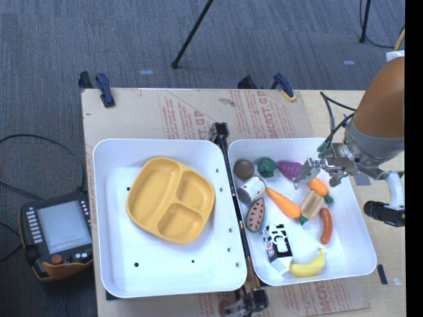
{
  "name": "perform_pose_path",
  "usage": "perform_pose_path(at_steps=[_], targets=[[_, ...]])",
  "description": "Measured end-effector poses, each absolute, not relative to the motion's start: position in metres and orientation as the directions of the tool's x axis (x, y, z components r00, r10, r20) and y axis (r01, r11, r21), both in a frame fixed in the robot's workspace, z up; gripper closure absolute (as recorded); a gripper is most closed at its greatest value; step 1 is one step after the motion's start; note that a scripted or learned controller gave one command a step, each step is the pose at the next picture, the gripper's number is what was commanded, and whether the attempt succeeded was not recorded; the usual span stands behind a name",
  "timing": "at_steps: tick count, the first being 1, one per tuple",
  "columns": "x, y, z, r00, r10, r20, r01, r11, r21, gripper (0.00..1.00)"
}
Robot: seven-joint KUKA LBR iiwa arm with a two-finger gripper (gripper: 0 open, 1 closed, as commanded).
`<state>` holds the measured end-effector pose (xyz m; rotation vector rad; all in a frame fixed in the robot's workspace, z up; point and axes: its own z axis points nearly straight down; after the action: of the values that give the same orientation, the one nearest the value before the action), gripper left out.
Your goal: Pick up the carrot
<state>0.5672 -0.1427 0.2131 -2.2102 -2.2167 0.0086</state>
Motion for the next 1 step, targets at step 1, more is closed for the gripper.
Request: perform_pose_path(at_steps=[1], targets=[[0.5894, -0.1474, 0.0851, -0.058, 0.998, 0.003, 0.998, 0.058, -0.005, 0.0]])
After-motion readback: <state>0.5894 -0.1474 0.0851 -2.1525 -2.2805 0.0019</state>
